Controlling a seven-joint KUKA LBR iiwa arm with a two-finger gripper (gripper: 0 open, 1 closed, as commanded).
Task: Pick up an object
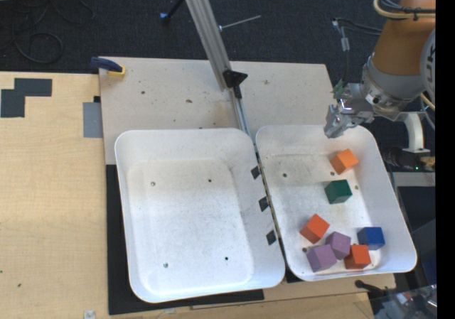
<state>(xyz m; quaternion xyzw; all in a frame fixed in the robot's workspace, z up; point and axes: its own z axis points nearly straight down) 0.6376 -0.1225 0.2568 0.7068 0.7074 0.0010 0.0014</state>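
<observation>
Lower right of frame: purple cubes (328, 251) and orange cube (357, 256) sit packed w/ blue cube (370, 237); a grab there may jam. Mid-right: green cube (338, 190), then lone orange block (344, 160). Upper right: gripper (337, 126) over right bin (398, 200) rim; grip state unclear, could clip wall.

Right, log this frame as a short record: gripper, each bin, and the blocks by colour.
gripper: above the far rim of the right bin, nothing seen between its fingers
right bin: holds seven blocks
orange blocks: far one, middle one, near one
green block: just nearer than the far orange one
blue block
purple blocks: and, touching
left bin: bare white floor with dark specks
</observation>
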